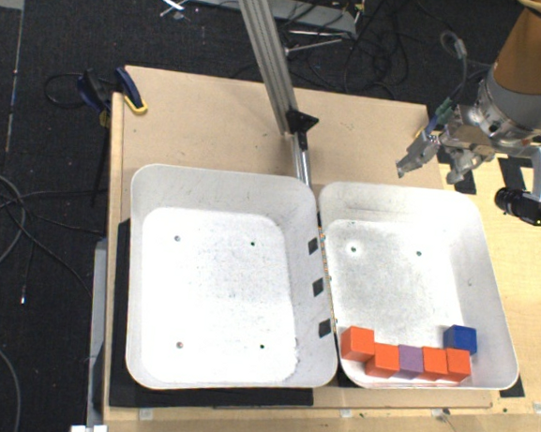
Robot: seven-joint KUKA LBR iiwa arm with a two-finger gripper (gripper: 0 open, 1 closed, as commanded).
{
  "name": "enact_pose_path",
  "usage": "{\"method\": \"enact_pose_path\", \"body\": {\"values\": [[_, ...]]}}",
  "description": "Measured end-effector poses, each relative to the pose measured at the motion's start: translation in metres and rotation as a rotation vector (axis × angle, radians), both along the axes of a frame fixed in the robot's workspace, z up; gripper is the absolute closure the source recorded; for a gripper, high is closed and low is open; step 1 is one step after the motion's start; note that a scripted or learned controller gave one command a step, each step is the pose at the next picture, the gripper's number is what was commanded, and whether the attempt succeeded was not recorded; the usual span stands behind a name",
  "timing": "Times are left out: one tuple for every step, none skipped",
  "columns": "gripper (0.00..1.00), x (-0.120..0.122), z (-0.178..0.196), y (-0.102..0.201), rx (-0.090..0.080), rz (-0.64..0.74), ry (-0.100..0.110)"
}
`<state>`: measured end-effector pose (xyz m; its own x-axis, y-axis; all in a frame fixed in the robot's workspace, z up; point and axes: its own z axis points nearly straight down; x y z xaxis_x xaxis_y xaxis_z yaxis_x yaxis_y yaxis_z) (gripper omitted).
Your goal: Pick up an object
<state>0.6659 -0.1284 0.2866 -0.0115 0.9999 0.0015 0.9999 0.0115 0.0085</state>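
Fingers point(414, 162) of the gripper point(437, 167) hang spread and released, grasping nothing, above the table point(212, 130) just past the far rim of the right bin point(407, 269). Orange, purple and blue blocks point(414, 355) sit huddled against that bin's near wall, well apart from the gripper, so any pick probably needs a long reach inward.

**A robotics lab bench**

This is a robotics test lab, not a home or shop. A plywood bench point(222, 121) stands on dark carpet point(38, 181), with loose cables point(6, 225) trailing across the floor at 9 o'clock. Two shallow white bins point(159, 201) sit side by side on the bench. A slanted aluminium rail point(266, 50) rises toward 12 o'clock, and an industrial arm point(533, 64) enters at 2 o'clock.
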Motion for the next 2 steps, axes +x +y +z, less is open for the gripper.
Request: {"method": "enact_pose_path", "body": {"values": [[0.00,-0.030,-0.119,0.013,0.000,-0.012,0.018],[0.00,-0.095,0.044,0.017,-0.004,-0.010,0.000]]}}
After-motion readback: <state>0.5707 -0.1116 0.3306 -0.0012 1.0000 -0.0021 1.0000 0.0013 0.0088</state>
